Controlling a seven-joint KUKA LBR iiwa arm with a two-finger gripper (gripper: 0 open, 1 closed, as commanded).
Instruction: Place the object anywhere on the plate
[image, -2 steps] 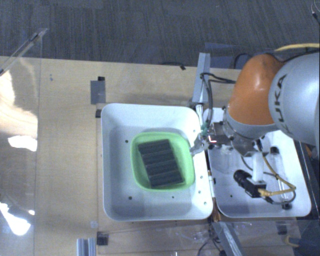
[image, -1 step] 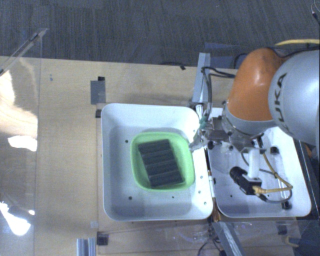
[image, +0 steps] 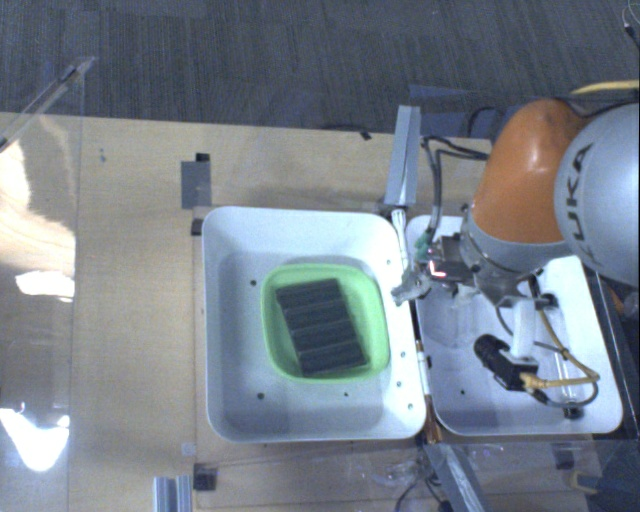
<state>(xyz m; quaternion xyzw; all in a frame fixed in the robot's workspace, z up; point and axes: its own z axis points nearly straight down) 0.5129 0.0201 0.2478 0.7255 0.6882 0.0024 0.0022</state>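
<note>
Closest to the lens, my grey arm with its orange band (image: 530, 170) hangs over the right-hand shallow white bin (image: 590, 400). Over in the left-hand white bin (image: 225, 330), the dark ridged rectangular block (image: 320, 326) lies tilted on the square lime-green plastic plate (image: 275, 300), apart from my gripper (image: 440, 272).

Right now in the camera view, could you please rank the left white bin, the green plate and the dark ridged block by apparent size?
1. Shallow white left bin
2. Square green plate, lying in that bin
3. Dark ridged rectangular block, lying on the plate

All three are nested, so the order is clear.
</note>
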